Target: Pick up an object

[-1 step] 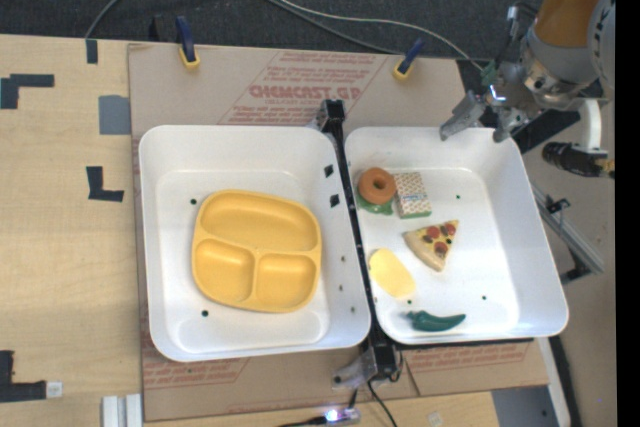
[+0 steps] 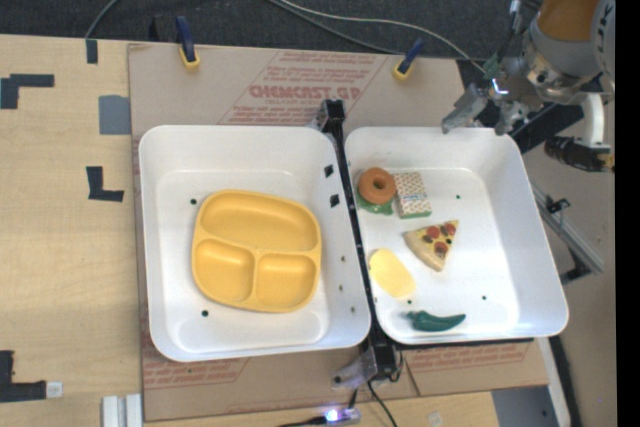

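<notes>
Toys lie clustered in the left half of the right bin point(image 2: 520, 215), at centre-right of the frame: a brown doughnut point(image 2: 377, 185) touching a speckled pale block point(image 2: 411, 194) beside it, a pizza slice point(image 2: 433, 244) just below them, a pale yellow oval piece point(image 2: 391, 273) lower left of the slice, and a green pepper point(image 2: 436, 320) near the bin's lower wall. None of them is lifted; any one could serve as the object to pick. The gripper point(image 2: 480, 107) hangs at the upper right of the frame, over the far rim of that bin and well apart from every toy, and whether its fingers are spread or closed cannot be told at this angle. The likely trouble, as I judge it, comes from crowding: a descent on the doughnut may catch the block as well or push both aside, and the flat oval and thin pepper offer little height to pinch, so the fingers may close on nothing. The pepper's nearness to the wall may also block a finger. The left bin point(image 2: 160, 215) holds a yellow divided tray point(image 2: 258, 250).
</notes>
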You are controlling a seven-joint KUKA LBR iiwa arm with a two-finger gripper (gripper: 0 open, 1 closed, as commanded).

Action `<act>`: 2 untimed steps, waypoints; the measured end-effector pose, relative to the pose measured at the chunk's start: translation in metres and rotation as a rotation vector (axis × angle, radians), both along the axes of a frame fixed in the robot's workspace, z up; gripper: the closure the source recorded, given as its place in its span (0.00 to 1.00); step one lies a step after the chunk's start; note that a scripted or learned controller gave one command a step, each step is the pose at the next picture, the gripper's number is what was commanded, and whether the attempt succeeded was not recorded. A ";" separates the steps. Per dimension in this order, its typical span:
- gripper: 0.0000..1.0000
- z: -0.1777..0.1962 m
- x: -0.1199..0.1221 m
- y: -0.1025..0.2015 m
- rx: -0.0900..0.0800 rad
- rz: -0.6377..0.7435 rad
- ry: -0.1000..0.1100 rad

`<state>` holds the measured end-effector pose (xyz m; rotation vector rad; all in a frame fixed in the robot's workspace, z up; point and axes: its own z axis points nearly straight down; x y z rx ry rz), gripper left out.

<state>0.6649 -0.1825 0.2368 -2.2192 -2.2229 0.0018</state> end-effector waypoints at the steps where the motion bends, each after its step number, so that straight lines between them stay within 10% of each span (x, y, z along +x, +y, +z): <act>1: 0.00 -0.046 -0.005 0.005 0.000 0.000 0.004; 2: 0.00 -0.087 -0.006 0.004 -0.001 0.000 0.001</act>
